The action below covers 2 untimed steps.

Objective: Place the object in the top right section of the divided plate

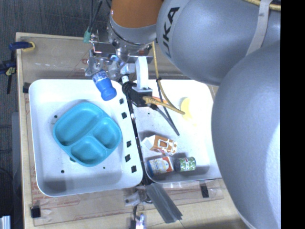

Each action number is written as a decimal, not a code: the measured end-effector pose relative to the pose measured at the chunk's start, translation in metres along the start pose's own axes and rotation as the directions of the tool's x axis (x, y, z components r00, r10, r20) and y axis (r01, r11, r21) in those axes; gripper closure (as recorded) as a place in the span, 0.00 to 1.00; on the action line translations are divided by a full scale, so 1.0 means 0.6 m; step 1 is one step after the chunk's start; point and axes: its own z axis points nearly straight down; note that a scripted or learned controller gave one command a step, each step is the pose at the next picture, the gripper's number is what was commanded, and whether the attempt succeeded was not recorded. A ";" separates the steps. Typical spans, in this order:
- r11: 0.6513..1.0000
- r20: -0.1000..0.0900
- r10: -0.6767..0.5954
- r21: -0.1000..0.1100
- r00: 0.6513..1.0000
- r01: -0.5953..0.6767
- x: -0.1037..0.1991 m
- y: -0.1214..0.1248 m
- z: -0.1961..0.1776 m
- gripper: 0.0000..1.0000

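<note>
Fingers (101, 75) are gripping the blue bottle (105, 87); the divided plate (87, 133) is waiting just below them, placing undone.

Place: robotics lab | signs: KUKA arm (228, 56), clamped bench (52, 44) (two white bins (43, 128))

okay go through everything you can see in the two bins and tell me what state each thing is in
Blue bottle: tilted, just under the gripper, above the left bin's top edge.
Blue divided plate: flat in the left bin, nothing in its sections.
Green can: on its side, right bin.
Yellow object: lying in right bin.
</note>
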 end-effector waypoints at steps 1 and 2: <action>0.982 0.002 0.187 0.004 0.982 -0.187 -0.055 -0.127 0.109 1.00; 0.979 0.000 0.201 -0.001 0.979 -0.201 -0.091 -0.144 0.002 1.00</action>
